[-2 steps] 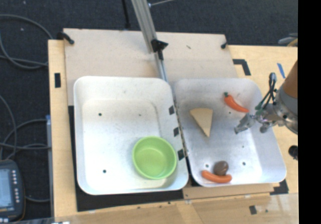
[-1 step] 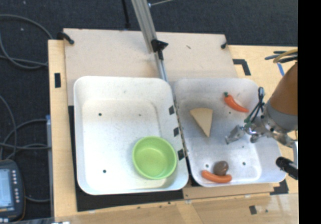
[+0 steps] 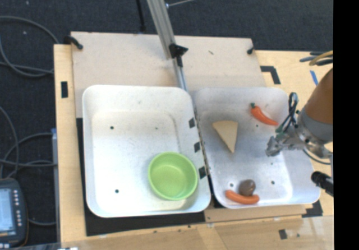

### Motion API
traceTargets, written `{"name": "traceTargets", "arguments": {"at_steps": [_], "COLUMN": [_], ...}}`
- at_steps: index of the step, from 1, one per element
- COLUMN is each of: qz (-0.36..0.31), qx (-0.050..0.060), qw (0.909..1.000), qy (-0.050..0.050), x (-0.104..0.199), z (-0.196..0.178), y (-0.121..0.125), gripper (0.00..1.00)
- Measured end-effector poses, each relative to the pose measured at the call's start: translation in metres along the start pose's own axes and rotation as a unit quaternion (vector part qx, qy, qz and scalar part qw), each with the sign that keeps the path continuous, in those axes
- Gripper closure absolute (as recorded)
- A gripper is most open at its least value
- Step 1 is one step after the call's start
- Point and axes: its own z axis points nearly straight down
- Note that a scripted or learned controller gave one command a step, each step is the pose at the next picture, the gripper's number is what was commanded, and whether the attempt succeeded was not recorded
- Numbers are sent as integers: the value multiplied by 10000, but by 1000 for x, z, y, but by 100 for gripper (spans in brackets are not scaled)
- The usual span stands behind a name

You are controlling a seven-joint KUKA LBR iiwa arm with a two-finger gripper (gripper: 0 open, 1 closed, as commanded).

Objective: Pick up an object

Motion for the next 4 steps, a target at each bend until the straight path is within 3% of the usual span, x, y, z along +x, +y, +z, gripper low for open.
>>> {"name": "traceTargets", "arguments": {"at_steps": [2, 4], "qz": [-43, -68], "qx": [-14, 6], "qw": [10000, 10000], "qy": [-7, 13], "x": [1, 100], "z": [-112, -115], "y": [-1, 20], "gripper": [100, 100]}}
